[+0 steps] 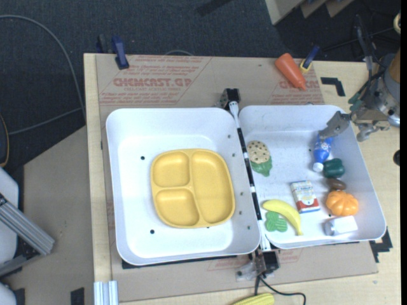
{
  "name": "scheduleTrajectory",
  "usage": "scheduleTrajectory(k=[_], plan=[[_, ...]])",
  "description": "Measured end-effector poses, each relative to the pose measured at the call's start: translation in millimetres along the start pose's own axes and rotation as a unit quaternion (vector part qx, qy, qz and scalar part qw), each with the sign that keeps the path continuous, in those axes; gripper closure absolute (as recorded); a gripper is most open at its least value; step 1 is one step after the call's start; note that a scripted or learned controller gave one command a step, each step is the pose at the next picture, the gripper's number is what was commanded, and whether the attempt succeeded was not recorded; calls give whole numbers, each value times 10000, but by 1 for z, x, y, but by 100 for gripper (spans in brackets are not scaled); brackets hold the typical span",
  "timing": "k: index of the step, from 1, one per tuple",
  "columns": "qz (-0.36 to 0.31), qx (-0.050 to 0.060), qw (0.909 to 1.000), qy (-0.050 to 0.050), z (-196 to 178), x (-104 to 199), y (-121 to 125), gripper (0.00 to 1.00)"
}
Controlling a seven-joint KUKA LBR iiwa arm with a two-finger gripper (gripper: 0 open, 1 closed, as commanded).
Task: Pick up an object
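my gripper (348, 123) hangs over the right bin's (289, 121) far right corner, with nothing between its fingers.

one grey finger (335, 126) slants down toward the blue bottle (322, 153), its tip just above the bottle's top and not around it; how far the jaws are parted i cannot tell from this angle. just below the bottle sit a green block (334, 168), a small dark brown piece (337, 184) and an orange pumpkin (342, 203), with a white block (344, 225) by the near corner. nearer the middle lie a red-and-white carton (306, 196), a banana (285, 213) on a green leaf shape (275, 222), and a speckled cookie (257, 150). the left bin (127, 138) holds a yellow divided plate (191, 187).
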State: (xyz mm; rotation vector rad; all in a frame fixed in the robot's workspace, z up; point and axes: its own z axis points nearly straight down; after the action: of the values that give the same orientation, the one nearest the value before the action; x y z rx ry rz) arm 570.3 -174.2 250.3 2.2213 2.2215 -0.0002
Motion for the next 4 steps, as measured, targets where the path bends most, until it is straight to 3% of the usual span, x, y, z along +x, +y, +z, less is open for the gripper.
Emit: scheduleTrajectory(k=[1,2,3,4], plan=[[-6,10,10000,4,68,-8,36,0],[-4,7,10000,5,166,-36,56,0],[-8,-8,10000,-1,155,-36,57,100],[7,92,10000,3,168,6,92,100]])
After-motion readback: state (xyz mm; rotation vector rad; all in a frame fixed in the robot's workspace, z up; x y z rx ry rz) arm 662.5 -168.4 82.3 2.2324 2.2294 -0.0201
